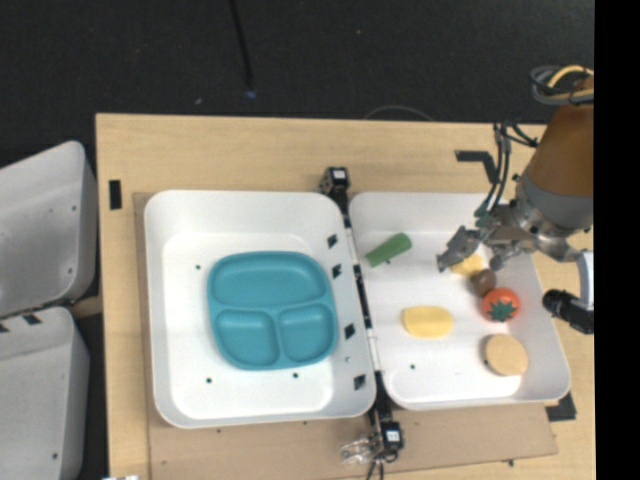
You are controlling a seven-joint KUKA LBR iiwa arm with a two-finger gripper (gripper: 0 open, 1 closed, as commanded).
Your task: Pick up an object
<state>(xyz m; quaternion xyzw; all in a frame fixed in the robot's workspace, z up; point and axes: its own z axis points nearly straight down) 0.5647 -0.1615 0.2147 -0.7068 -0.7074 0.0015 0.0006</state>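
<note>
Bins: I count two, left bin (170, 388) and right bin (440, 393)
Left bin: one blue tray (270, 308)
Right bin, frame right: five items, green block (387, 249), yellow oval (427, 321), tomato (500, 305), tan disc (505, 355), brown piece (483, 279)
Gripper (478, 251): spread wide, nothing between the fingers I can see

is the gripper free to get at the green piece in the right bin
Probably yes. The green piece lies alone on open bin floor in the right bin, with nothing on top of it. The gripper hovers just to its right, over a small yellow item.

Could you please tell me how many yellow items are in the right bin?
2: an oval mid-bin, and a piece under the claw, partly hidden. More may be covered.
</note>
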